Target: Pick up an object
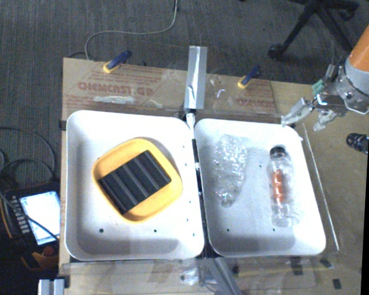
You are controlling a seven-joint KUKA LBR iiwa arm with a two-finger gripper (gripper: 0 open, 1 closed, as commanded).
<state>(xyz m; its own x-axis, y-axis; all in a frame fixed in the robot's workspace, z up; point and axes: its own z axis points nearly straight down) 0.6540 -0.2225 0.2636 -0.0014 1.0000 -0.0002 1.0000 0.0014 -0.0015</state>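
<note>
The right bin (303,244) holds two things. A crumpled clear plastic bottle (228,167) lies in its left half. A clear bottle with an orange label (279,185) lies in its right half, cap toward the back. In the left bin (79,231) sits a yellow tray-like object with a black ribbed top (138,178). My gripper (310,114) hangs above the right bin's back right corner, off the bin's edge, with its fingers spread apart and nothing between them.
A metal divider post (195,82) stands at the back between the bins. Two blue-and-yellow clamps (117,61) (249,76) hold the cardboard backing. A tablet and cables (34,212) lie on the floor at left. An office chair base (310,23) is behind.
</note>
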